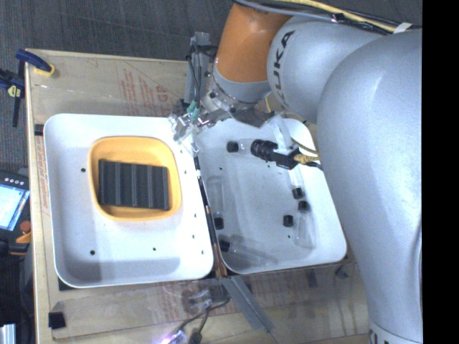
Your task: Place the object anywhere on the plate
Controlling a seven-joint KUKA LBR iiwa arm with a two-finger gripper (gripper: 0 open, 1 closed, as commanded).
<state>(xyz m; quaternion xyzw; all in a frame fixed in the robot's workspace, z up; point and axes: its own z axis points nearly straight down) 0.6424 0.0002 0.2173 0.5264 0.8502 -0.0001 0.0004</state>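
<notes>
The grey arm (358,120) is the largest thing we see. It rises to the right of the yellow plate (133,145), cut off by the frame's upper and lower edges, and it covers the far side of the wooden worktop (107,77).

The left bin (64,192) holds the plate, and the right bin (251,206) lies just beside it, on the plate's right.

The plate is a rounded square with a raised yellow rim. In its middle lies a dark ribbed slab (134,185), grey-black and rectangular, with parallel grooves running along it. It sits wholly inside the rim.

The pincer (188,124) hangs above and to the right of the plate, over the seam between the bins. It is small and cluttered here, so we cannot tell whether it is released or clenched.

Right of the plate, in the right bin, lie several clear pieces (247,251), faint against the white and hard to make out, and scattered small black pieces (303,206).
</notes>
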